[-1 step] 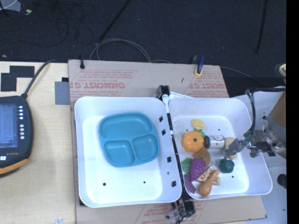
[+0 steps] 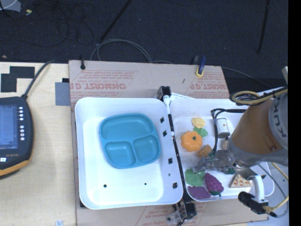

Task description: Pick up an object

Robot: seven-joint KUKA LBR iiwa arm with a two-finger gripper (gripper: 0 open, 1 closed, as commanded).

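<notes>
While the arm leans over the right bin, the blue tray lies in the left bin. The claw hangs low among the orange pumpkin, purple grapes and pizza slice; its grip I cannot tell.

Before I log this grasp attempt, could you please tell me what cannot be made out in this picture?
- Tool: dark and blurred over the toys in the camera view; its state cannot be told, nor whether it holds anything.
- Right bin: its right part is hidden under the arm.
- Pizza slice: partly covered by the arm.
- Pendant: cut off by the left edge; its screen is too small to read.
</notes>
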